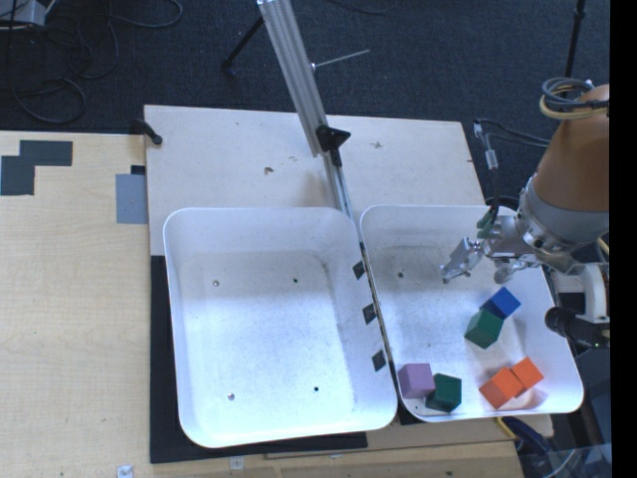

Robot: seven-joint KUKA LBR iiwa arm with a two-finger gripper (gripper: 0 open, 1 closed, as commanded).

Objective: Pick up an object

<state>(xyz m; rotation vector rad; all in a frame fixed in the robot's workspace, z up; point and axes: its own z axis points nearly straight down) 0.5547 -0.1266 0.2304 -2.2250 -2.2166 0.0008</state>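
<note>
Gripper (460, 265) hangs over right bin (418, 229), upper-mid area, w/ nothing between the fingers; can't tell if they're spread or closed. Blocks all in the same bin: blue (505, 302) touching green (484, 328), just beside gripper; purple (416, 378) and dark green (445, 391) at front edge; orange (512, 381) front-right corner.

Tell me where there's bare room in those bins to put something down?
The left shallow white bin has bare floor wall to wall. The right white bin is open along the divider; its near right corner is crowded with small foam blocks, beside the tool.
</note>
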